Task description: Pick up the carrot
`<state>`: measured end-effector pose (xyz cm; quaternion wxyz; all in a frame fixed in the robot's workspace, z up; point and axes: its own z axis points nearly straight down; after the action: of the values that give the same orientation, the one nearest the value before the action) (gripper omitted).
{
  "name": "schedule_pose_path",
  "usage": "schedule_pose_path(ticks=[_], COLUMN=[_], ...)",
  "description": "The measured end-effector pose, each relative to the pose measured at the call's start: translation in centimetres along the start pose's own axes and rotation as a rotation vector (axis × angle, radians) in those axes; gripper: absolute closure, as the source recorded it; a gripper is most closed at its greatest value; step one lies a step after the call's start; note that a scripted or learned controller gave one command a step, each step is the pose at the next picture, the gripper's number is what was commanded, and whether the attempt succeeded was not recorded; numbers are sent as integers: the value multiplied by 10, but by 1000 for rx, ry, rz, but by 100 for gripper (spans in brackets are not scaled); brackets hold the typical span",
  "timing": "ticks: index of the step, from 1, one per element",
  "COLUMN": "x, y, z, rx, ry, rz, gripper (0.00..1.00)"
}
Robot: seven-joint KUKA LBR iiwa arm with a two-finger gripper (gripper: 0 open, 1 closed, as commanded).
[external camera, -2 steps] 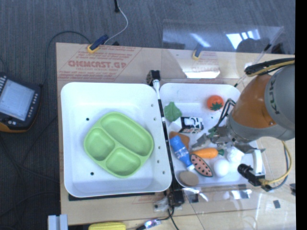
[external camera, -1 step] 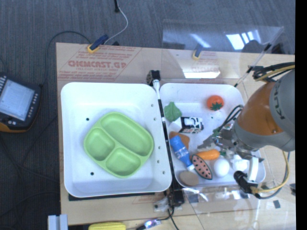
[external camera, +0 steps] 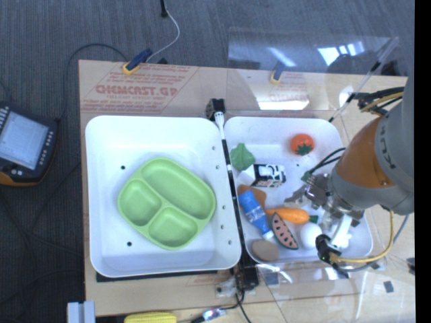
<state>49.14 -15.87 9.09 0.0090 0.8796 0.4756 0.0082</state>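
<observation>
Reaching in over the right rim of the right-hand shallow white bin (external camera: 337, 130), the grey arm with its orange band (external camera: 367, 163) hangs above that bin's near right part, its two-finger gripper (external camera: 316, 204) low among the toys. Whether its jaws are wide or narrow I cannot tell, since the wrist and cabling cover them.

The orange plastic carrot (external camera: 291, 215) lies on its side on the floor of the right bin, towards the near edge, pointing roughly left to right, its right end just beside the gripper and partly tucked under it. Nothing shows it clamped.

Just left of the carrot lies a blue plastic bottle (external camera: 254, 210), slanting towards the near edge. Touching the carrot's near side is a red watermelon slice with dark seeds (external camera: 285, 232), and right of that a white egg-shaped piece (external camera: 309, 236). A brown rounded lump (external camera: 265, 250) sits at the bin's near left corner. Near the left wall are a green leafy toy (external camera: 242, 157) and a black-and-white carton (external camera: 269, 174); a red tomato with a green top (external camera: 302, 144) sits towards the far right corner.

The left-hand white bin (external camera: 108, 140) holds a light green three-compartment plate (external camera: 167, 202) at its middle.
</observation>
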Motion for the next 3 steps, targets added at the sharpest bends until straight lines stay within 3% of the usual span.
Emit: schedule_pose_path(ticks=[1, 2, 3], x=[48, 51, 20], y=[-35, 6, -16], z=[0, 2, 0], rx=[-1, 22, 12], ry=[-8, -9, -1], rz=[211, 575, 282], gripper=[0, 0, 0])
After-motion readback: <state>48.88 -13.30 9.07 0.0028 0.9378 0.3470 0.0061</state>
